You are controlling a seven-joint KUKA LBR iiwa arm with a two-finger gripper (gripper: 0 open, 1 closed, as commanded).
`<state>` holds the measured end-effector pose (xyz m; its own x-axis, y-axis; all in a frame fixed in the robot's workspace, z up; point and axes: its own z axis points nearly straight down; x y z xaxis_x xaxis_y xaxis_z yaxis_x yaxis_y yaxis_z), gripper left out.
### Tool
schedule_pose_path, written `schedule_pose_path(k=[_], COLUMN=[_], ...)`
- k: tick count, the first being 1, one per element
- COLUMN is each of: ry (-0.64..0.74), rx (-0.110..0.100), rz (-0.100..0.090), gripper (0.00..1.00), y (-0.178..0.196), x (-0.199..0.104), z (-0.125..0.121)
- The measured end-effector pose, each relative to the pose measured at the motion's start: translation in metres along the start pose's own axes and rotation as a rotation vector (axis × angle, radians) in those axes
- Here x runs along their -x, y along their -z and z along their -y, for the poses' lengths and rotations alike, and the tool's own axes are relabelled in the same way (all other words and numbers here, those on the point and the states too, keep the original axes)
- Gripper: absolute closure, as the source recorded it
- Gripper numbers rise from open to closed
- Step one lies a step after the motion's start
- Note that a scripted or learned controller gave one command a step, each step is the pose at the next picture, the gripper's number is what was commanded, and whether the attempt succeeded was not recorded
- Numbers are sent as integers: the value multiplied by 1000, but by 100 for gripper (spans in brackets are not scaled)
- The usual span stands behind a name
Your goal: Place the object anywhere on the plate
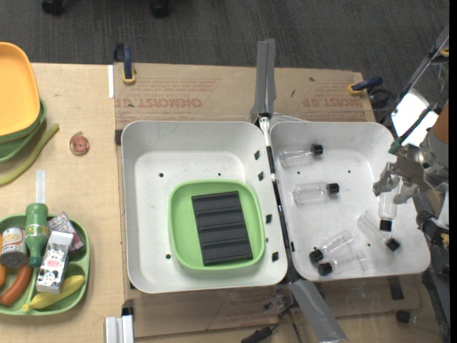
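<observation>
A green plate (182, 224) lies in the left bin (143, 156) with a black ridged block (221, 226) on it. Several clear vials with black caps lie in the right bin (343, 138): one at the back (300, 154), one in the middle (314, 191), a pair at the front (334, 251). My gripper (390, 190) hangs over the right bin's right side. Directly under it is another clear vial (386, 209), standing on end with its black cap down. Whether this vial is gripped or just beneath the gripper is unclear.
A loose black-capped vial (392, 244) lies near the right bin's front right corner. A metal divider bar (265, 84) runs between the bins. On the left bench are a green tray of toy food (43, 270), stacked yellow and green dishes (16, 98) and a small pink object (79, 143).
</observation>
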<state>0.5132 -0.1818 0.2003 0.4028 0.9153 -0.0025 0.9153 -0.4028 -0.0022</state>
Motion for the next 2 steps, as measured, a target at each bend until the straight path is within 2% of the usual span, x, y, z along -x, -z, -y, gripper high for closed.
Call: schedule_pose_path(k=[1, 2], ry=[0, -73], rx=[0, 0], rz=[0, 0], gripper=[0, 0], y=[0, 50], x=[0, 30], z=[0, 10])
